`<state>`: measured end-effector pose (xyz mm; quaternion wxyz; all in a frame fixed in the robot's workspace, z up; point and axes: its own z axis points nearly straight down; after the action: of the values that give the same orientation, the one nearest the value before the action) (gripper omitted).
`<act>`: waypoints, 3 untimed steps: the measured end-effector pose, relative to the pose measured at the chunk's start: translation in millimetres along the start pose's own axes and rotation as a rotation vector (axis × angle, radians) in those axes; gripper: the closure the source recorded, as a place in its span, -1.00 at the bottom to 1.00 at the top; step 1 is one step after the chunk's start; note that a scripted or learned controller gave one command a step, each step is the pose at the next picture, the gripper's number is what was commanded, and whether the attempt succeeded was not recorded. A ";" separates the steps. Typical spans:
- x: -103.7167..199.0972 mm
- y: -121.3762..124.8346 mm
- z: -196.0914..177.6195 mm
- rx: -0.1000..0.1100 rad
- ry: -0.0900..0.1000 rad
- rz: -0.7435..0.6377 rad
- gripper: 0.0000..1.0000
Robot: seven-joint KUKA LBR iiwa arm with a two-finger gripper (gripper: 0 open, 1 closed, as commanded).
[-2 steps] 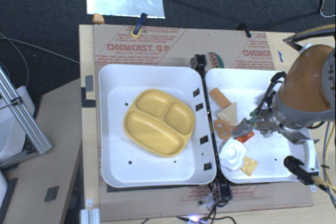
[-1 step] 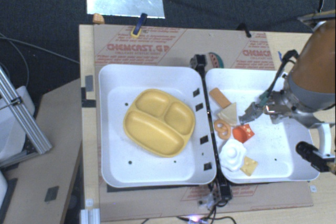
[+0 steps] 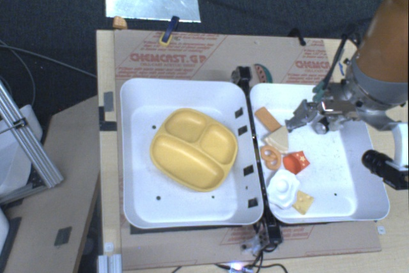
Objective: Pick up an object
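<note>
I have the tool (image 3: 300, 117) over the right bin (image 3: 358, 201), its tips pointing toward the toy food along the bin's left side; whether it is spread or pressed together I cannot tell. Nothing sits between its tips. Nearest are the wafer (image 3: 268, 119) and the wedge (image 3: 278, 139); the pretzel (image 3: 270, 156), red piece (image 3: 295, 162), egg (image 3: 283, 189) and cheese (image 3: 303, 202) lie further down. My worry: these pieces crowd together beside the bin wall, so a descent could nudge one aside or catch two. The yellow tray (image 3: 193, 149) fills the left bin (image 3: 137, 201).
</note>
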<state>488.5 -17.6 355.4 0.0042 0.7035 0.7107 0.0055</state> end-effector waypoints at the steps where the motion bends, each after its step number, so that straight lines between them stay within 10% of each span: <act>1: 52.8 2.8 -123.3 -0.004 0.001 0.001 -1.00; 2: 50.8 2.7 -128.8 0.005 -0.002 0.000 1.00; 3: -39.8 -1.4 -88.3 0.013 -0.005 0.017 1.00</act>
<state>486.3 -57.6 443.6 0.0014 0.7096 0.7047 -0.0006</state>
